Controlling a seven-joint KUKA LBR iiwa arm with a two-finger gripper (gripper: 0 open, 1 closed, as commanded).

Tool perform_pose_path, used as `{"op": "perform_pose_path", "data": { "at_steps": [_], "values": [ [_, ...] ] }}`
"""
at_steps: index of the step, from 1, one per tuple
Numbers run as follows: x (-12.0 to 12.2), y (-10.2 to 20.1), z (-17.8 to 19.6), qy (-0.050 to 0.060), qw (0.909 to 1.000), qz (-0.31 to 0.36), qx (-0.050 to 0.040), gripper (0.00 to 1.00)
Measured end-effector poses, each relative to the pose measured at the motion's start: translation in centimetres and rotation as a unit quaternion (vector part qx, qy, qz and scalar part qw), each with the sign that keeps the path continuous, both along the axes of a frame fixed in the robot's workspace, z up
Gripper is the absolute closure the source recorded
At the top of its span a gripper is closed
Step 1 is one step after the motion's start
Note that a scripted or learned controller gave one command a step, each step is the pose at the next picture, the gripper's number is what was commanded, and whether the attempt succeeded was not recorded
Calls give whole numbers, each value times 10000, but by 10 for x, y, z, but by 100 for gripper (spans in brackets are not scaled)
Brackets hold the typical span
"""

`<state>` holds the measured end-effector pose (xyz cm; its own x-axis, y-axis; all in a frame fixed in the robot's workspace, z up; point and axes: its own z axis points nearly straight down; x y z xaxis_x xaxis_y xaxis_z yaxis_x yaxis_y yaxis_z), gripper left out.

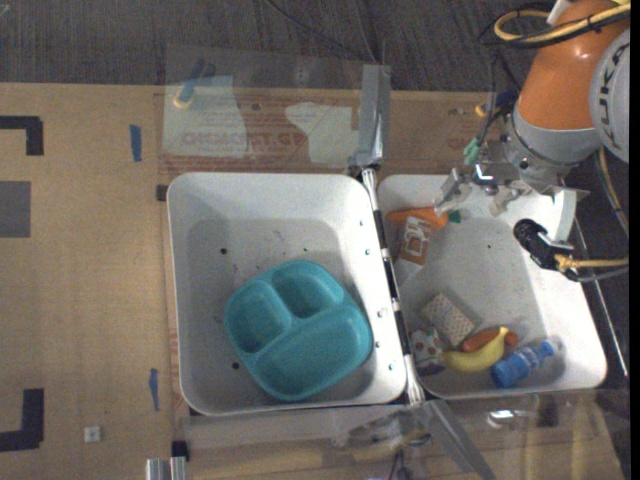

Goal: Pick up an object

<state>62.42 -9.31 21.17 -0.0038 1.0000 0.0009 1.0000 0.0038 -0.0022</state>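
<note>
While claw [470,183] hovers, seemingly open, right bin [590,363] far rim.

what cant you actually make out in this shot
- Gripper, camera view: too small and blurred to read its state; whether it touches the orange packet is unclear.
- Packet's print: too blurred to read.
- Small patterned item at the right bin's left wall: too small to identify.
- Banana: partly covered by an orange object.
- Arm: cut off by the top and right edges.
</note>
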Motion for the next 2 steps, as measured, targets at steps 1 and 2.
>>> {"op": "perform_pose_path", "data": {
  "at_steps": [1, 2],
  "values": [
    [32, -6, -92, -178, 9989, -443, -4, 0],
    [36, -43, -108, -204, 9969, -766, 14, 0]
  ]
}}
